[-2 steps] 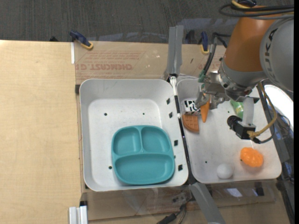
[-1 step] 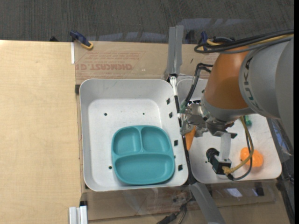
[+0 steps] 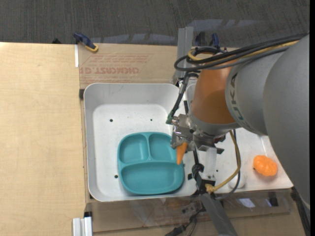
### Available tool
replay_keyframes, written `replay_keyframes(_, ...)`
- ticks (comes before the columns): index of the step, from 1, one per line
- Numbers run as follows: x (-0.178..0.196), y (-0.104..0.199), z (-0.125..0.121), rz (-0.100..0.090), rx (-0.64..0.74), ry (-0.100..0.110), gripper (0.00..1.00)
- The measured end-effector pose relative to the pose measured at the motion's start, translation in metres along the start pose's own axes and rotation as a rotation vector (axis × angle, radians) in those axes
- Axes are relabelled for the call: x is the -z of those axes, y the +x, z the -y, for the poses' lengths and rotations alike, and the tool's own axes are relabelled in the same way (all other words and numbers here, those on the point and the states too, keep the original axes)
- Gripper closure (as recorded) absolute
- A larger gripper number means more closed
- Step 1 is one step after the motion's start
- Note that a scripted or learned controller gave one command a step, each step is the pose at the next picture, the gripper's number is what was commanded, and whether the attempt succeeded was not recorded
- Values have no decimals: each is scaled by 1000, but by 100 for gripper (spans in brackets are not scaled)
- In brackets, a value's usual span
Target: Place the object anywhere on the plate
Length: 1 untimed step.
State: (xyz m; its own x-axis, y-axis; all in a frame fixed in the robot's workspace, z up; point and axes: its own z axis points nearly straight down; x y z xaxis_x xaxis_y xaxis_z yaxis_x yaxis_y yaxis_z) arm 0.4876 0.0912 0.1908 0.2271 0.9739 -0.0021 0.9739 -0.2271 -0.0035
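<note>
I see the gripper (image 3: 183, 144) at the right rim of the teal plate (image 3: 147, 168), pinching one orange carrot-like object (image 3: 180, 153) that hangs over that rim. The plate, with three compartments, sits low in the left bin (image 3: 101, 112); bare white floor lies above and to its left. One orange round object (image 3: 266, 165) rests in the right bin (image 3: 256, 183). Two bins sit on the wooden desk (image 3: 39, 132), over dark carpet (image 3: 123, 9).
</note>
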Motion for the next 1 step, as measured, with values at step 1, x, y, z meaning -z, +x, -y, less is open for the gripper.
replay_keyframes(1,0,0,0,0,-1,0,0)
